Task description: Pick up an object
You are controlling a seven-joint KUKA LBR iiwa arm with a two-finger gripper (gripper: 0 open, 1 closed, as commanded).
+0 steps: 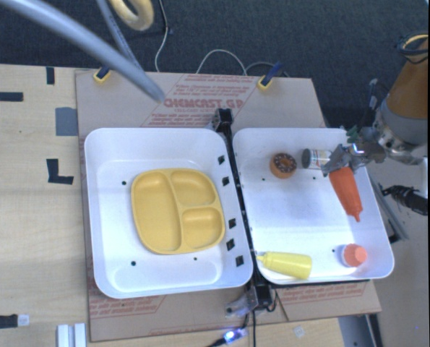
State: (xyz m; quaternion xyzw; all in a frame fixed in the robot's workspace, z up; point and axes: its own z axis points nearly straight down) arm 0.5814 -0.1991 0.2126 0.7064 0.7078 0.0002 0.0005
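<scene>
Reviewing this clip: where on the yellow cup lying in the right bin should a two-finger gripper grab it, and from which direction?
Probably straight down from above, fingers closing across the middle of the yellow cup: it lies on its side with its long axis across the view, free space around its body.

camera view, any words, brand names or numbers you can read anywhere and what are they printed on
"CHEMCAST GP": my best reading of the red print on the brown board under the two bins, just above the left bin; the letters are soft.
More red print runs along the board's upper and lower edges, too small and blurred to read.
The small clear bottle in the right bin has a label, too small to read.
</scene>
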